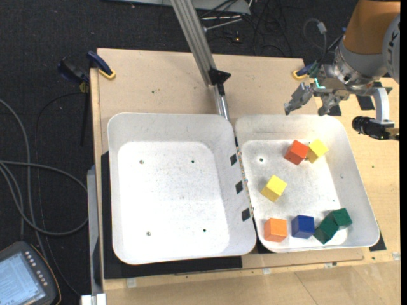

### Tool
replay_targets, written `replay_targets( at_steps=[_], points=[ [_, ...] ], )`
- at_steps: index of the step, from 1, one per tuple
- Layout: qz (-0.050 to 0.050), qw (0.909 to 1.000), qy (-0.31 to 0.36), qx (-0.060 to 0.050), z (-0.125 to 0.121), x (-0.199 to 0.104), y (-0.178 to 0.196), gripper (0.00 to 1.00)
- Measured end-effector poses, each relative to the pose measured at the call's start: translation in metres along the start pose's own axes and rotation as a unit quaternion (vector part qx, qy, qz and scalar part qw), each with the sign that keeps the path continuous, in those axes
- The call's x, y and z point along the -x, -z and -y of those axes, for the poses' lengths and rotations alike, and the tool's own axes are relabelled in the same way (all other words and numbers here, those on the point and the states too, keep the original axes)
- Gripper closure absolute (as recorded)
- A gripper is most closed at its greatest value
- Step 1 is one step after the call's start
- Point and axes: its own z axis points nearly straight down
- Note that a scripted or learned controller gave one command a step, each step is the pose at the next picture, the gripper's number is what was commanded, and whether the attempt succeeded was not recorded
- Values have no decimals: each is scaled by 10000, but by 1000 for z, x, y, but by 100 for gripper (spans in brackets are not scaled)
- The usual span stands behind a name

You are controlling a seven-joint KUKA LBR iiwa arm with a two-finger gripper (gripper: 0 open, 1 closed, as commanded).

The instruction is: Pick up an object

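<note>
Nearest us, blocks (303, 225) sit along the right bin's (361, 189) near edge. Our hand (313, 101) hangs released and holding nothing over the far rim. We have nothing picked yet; all grabbing is left.

Grey arm (372, 27) at upper right, tool (313, 103) fingers spread

Two bins sit side by side on the worktop (165, 81). The right bin (356, 170) holds every block: two touching at twelve o'clock (305, 151), one at centre (275, 187), and four in a row (308, 226) along six o'clock. The gripper (313, 100) hangs beyond its twelve o'clock rim.
</note>
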Motion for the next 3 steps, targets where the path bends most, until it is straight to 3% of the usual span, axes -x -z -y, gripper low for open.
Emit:
replay_targets(
  at_steps=[3],
  points=[
    [-3,10000,-16,-19,0,4,-158,0]
  ],
)
